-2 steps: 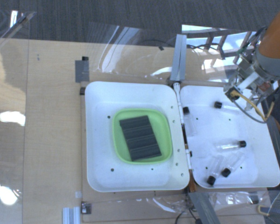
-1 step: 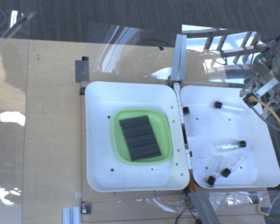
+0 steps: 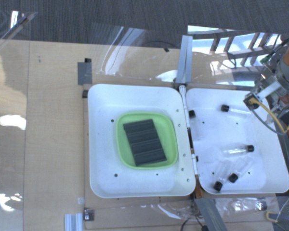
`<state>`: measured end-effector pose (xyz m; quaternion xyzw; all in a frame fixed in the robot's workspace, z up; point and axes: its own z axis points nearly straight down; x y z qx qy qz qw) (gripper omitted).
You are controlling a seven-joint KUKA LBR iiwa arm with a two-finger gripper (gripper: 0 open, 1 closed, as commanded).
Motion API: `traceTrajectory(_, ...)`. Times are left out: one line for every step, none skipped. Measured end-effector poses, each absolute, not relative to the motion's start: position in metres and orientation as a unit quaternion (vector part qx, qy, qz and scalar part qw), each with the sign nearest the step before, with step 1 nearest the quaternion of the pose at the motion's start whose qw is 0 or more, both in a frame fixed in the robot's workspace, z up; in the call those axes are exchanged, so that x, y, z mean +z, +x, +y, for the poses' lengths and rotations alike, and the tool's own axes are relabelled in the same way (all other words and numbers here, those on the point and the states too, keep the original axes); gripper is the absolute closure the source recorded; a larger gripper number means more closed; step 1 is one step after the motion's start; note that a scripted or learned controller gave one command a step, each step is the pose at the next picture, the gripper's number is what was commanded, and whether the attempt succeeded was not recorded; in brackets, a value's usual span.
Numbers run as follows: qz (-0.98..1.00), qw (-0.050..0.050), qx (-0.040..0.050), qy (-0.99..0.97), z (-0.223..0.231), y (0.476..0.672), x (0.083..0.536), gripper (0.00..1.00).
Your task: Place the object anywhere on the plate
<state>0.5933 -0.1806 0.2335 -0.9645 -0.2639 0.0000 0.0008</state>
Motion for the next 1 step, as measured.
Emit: traceTrajectory(-0.249, 0.001, -0.0002, -0.969, -0.1757, 0.5788, 0.2312, 0.00)
